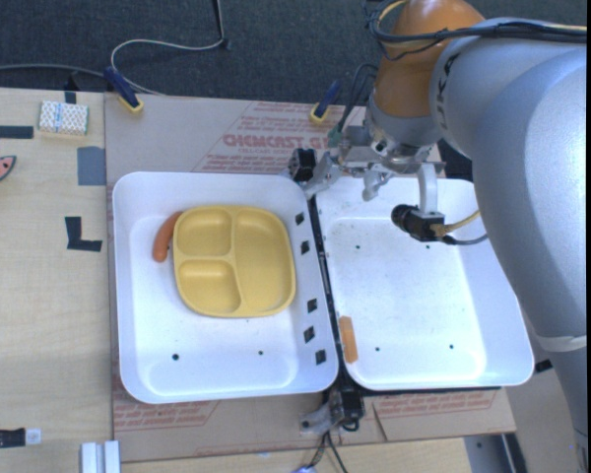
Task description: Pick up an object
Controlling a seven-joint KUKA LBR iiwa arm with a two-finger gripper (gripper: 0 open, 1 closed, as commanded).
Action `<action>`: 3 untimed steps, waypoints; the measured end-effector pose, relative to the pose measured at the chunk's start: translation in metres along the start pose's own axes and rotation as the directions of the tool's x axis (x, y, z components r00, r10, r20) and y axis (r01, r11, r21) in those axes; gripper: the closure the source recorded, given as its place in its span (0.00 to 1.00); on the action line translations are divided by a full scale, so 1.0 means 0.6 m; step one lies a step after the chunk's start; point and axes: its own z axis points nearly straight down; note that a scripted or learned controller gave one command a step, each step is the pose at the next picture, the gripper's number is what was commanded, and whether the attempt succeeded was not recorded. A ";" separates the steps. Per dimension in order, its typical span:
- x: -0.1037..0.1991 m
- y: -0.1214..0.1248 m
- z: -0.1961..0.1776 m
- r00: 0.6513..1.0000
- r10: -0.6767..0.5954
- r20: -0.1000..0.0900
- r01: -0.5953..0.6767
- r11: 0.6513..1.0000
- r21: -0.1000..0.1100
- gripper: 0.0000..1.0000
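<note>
So there's a small orange carrot (348, 339) in the right bin (492, 358), tucked against its left wall near the front corner. A second orange piece (162, 238) sits in the left bin (138, 353), touching the left edge of a yellow divided plate (234, 260) that takes up the bin's back half. The gripper (374, 180) hangs over the right bin's back-left corner, well apart from the carrot. Can't tell how it's set, too cluttered. Nothing between it and the carrot.

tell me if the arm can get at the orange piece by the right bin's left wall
Probably yes: the orange piece lies uncovered from above, though tight against the right bin wall, so fingers have little room.
</note>
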 end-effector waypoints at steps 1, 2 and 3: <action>0.001 0.000 -0.016 1.000 -0.001 0.000 0.001 1.000 0.001 1.00; 0.000 0.000 -0.016 1.000 -0.001 0.001 0.001 1.000 0.001 0.00; 0.001 0.000 -0.031 1.000 -0.002 0.000 0.002 1.000 0.002 1.00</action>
